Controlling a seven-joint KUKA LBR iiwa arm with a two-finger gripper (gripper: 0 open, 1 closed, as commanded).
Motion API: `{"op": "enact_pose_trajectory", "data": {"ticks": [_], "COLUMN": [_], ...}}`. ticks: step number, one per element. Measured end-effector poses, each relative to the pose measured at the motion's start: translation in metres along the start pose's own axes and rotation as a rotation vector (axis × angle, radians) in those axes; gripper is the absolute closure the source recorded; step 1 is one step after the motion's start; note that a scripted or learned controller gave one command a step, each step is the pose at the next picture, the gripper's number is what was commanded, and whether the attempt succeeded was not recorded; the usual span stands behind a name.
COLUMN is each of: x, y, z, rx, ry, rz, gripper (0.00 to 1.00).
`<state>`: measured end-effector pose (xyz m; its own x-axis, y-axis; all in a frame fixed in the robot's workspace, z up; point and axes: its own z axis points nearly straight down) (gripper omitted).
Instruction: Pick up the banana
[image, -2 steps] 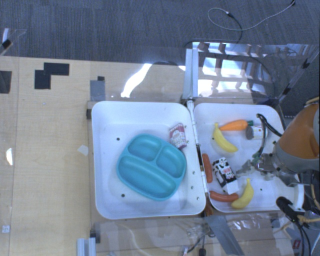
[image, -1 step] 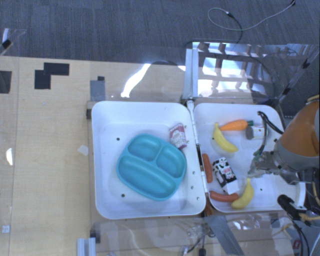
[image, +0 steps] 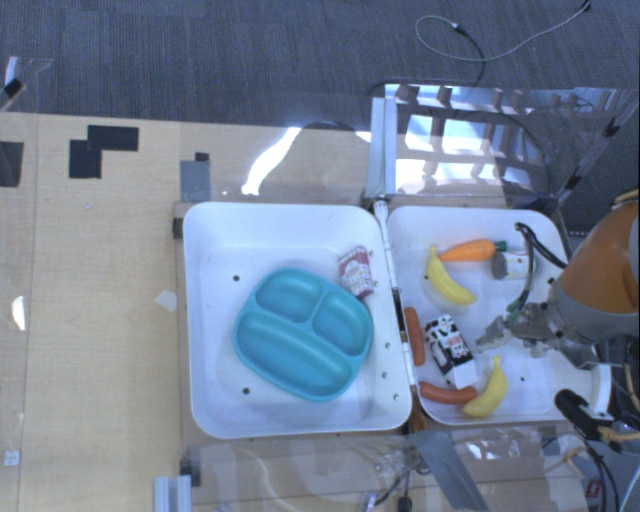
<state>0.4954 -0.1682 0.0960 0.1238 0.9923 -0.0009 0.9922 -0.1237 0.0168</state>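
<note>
Two yellow bananas lie in the right bin (image: 540, 215). The upper banana (image: 447, 279) curves along the bin's left part, just below a carrot (image: 466, 251). The lower banana (image: 488, 389) lies near the front edge, touching a red sausage (image: 447, 393).
</note>
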Motion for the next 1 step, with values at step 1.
{"op": "enact_pose_trajectory", "data": {"ticks": [1], "x": [0.0000], "y": [-0.0028], "z": [0.0080], "rx": [0.002], "ry": [0.000], "rz": [-0.027], "gripper": [0.00]}}
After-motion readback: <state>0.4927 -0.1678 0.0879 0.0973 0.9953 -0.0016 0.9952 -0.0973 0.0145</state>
